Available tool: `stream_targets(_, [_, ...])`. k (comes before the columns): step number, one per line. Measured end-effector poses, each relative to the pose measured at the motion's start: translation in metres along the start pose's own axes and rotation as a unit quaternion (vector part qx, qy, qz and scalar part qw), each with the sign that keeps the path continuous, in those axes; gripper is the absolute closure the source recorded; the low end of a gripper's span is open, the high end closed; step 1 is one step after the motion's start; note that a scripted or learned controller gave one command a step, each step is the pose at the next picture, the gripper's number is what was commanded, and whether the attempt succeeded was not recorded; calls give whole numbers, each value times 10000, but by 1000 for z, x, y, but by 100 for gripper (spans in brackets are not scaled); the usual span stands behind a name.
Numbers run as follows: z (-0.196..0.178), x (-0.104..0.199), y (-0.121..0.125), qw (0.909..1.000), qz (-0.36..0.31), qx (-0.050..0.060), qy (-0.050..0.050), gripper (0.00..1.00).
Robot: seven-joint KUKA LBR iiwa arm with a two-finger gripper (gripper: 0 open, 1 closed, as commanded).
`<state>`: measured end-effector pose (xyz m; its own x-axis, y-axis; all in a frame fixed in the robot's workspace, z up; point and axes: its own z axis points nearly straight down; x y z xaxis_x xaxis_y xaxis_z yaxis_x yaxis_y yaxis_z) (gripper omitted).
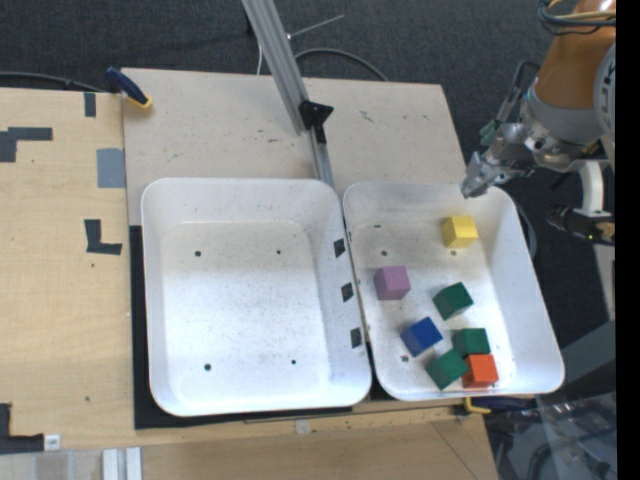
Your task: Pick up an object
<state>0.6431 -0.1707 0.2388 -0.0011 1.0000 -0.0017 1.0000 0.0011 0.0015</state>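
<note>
Inside the right bin (520, 258) lie seven blocks, while the claw's (476, 185) state I cannot tell.

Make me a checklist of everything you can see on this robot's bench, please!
Surface: pale bench board bearing two shallow white bins, left bin and right bin, side by side.
Job's things: all in the right bin: yellow cube, purple cube, blue cube, orange cube, three green cubes, two of them touching the orange one.
Clutter: blue and yellow clamp at the board's far left corner.
Tool: tool hangs over the right bin's far rim, holding nothing.
Cables: thin cable behind the board.
Surroundings: slanted metal pole; dark floor.
</note>
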Motion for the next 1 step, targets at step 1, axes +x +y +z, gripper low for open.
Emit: stream_targets(1, [-8,0,1,10000,0,28,10,100])
